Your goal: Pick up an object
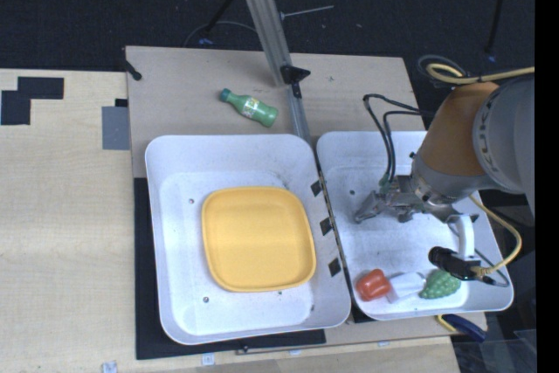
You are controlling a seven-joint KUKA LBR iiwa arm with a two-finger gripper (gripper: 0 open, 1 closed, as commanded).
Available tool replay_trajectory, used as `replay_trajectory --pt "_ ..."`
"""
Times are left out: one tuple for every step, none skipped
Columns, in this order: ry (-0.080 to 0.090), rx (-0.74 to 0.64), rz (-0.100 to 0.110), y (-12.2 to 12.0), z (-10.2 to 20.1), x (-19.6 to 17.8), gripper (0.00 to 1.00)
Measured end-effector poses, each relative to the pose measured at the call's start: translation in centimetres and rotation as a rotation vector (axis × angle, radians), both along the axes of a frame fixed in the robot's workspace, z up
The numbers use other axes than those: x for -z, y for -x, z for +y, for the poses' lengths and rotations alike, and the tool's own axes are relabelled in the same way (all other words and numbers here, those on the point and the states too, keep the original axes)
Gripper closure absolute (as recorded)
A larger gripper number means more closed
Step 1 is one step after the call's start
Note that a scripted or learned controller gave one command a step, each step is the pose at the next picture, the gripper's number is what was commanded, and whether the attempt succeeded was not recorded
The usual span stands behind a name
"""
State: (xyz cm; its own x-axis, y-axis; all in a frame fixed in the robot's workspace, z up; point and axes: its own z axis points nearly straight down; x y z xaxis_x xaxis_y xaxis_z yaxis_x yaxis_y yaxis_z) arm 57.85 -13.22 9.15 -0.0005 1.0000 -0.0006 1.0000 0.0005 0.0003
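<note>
Claw [367, 210] hangs empty with jaws spread in the right bin [349, 157], small red toy [373, 284] near its front wall looks light, rigid, slick; pinch across its middle.

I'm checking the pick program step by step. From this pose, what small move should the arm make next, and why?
Probably shift the gripper toward the near edge of the right bin, over the red object. The gripper sits above bare floor, while the red object and green object lie apart from it.
</note>
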Motion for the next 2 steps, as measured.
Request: replay_trajectory --pt "0.000 0.002 -0.002 0.0 -0.1 -1.1 1.00" --pt "0.000 0.000 -0.003 -0.4 0.8 -6.1 1.00"
